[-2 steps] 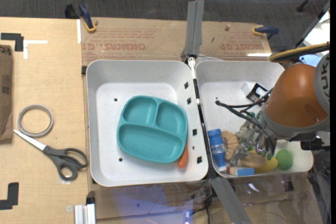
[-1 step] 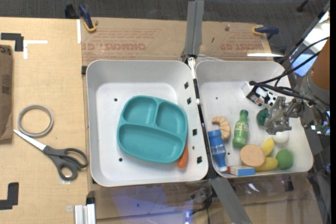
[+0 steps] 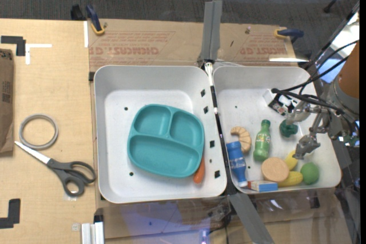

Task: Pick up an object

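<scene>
Camera view showed us the metal two-finger gripper (image 3: 305, 137) low in the right white bin (image 3: 243, 91), fingers apart and empty, poised near the small dark-green rounded toy (image 3: 289, 129), presumably its target.

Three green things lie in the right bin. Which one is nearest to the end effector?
The small dark green piece, at the end effector. The green bottle lies further left, and the round light green fruit sits lower, in the bin's corner.
</scene>
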Action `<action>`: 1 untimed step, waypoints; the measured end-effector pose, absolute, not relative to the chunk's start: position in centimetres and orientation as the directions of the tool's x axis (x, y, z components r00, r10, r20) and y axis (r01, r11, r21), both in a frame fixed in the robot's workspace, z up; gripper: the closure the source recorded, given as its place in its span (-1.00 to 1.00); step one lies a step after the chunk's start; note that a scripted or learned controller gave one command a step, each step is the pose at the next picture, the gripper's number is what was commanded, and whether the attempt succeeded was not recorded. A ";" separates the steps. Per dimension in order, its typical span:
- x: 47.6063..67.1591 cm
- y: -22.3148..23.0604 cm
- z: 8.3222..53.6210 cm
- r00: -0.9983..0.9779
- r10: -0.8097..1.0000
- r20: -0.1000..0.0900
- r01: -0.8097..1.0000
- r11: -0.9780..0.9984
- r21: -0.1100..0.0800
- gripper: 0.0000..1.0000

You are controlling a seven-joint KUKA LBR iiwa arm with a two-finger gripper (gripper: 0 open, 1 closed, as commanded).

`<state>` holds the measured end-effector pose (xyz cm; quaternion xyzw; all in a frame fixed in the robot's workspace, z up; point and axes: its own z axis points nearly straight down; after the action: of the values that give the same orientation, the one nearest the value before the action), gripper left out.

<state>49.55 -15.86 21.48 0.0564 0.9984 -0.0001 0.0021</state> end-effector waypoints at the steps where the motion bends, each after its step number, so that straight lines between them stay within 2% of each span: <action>1: 51.6 -11.8 9.2 -0.996 0.084 -0.002 0.084 0.996 0.001 -1.00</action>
<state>51.64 -11.79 9.17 0.0422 0.9991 0.0006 0.0011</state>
